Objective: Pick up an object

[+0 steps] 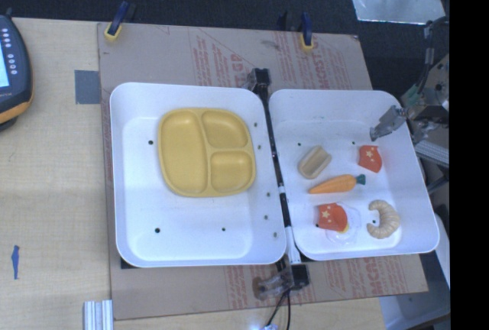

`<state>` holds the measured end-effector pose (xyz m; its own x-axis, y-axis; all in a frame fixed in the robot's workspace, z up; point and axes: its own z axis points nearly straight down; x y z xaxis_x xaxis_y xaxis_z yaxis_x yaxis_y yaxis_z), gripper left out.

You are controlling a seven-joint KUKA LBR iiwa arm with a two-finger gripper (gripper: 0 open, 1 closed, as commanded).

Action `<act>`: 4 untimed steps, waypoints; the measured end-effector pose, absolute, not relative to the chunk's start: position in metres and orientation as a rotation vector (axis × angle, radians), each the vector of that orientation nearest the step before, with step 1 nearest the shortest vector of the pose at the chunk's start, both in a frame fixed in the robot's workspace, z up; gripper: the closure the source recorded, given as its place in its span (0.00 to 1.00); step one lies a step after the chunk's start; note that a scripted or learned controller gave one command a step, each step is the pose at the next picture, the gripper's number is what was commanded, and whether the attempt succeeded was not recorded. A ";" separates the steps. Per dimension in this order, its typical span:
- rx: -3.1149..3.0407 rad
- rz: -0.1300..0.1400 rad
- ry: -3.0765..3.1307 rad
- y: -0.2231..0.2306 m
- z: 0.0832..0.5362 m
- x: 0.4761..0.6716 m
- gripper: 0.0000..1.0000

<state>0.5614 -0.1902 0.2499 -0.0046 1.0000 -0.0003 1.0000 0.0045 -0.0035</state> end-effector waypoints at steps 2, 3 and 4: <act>-2.211 0.010 -2.220 -0.096 0.088 0.567 0.00; -2.217 0.007 -2.221 -0.098 0.102 0.568 1.00; -2.210 -0.011 -2.237 -0.021 0.198 0.587 1.00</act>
